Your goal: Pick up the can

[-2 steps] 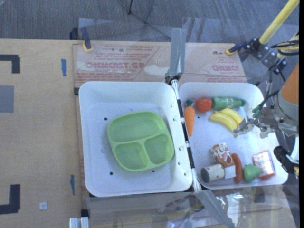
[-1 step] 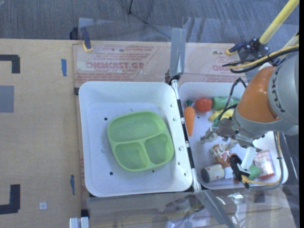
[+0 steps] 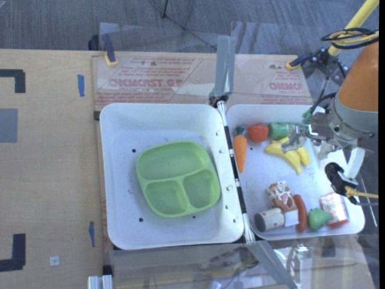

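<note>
Hanging over the upper right of the right-hand shallow white bin (image 3: 355, 224), my claw (image 3: 299, 138) sits just above the bunch of yellow toy bananas (image 3: 292, 155), and whether it is spread or pressed together I cannot tell from this slant; nothing shows pinched in it. The thing I am after, the small cylindrical can with a pale label and a white end (image 3: 269, 219), lies on its side near the front edge of this same bin, well apart from my claw, its round end turned toward the divider. It is hemmed in: a red sausage-shaped toy (image 3: 299, 211) lies against its right end, a green rounded toy (image 3: 318, 218) just beyond that, and a brown-and-white patterned toy (image 3: 280, 192) sits just behind it. Lying flat like that, I judge the can wants a grip across its round body, and it may roll. A small red-and-white carton (image 3: 334, 208) rests in the front right corner, while an orange toy carrot (image 3: 240, 151) lies along the divider, with a red toy tomato (image 3: 258, 132) and a green block (image 3: 280, 129) near the back wall. The left white bin (image 3: 114, 137) carries a light green divided plastic plate (image 3: 177, 178), out of my way. The wooden tabletop (image 3: 42, 161) stretches off to the left.
</note>
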